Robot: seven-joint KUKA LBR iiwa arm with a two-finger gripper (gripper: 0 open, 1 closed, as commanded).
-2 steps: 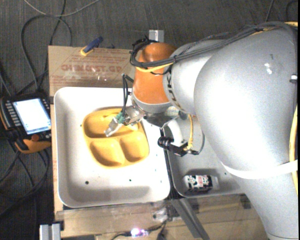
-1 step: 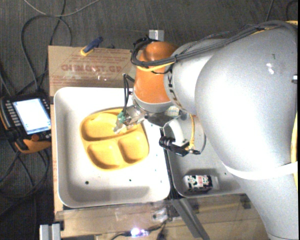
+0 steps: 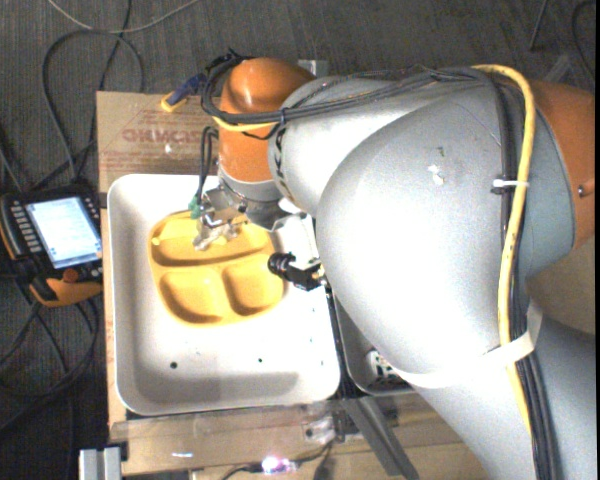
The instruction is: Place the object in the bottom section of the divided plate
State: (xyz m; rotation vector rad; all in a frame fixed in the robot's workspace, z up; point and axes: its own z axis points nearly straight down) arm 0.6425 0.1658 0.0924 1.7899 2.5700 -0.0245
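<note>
A yellow divided plate (image 3: 205, 280) lies in the left white bin (image 3: 150, 368), with one long section at the top and two smaller sections below it. My gripper (image 3: 215, 228) hangs over the plate's top section, just under the orange wrist band (image 3: 250, 108). A small green piece (image 3: 193, 207) shows beside the metal fingers. The gripper body covers whatever lies under it in the top section.
The large grey arm (image 3: 430, 228) covers the right bin and most of the right side. A handheld pendant with a lit screen (image 3: 60, 230) lies on the floor to the left. Cardboard (image 3: 150, 138) sits behind the bin.
</note>
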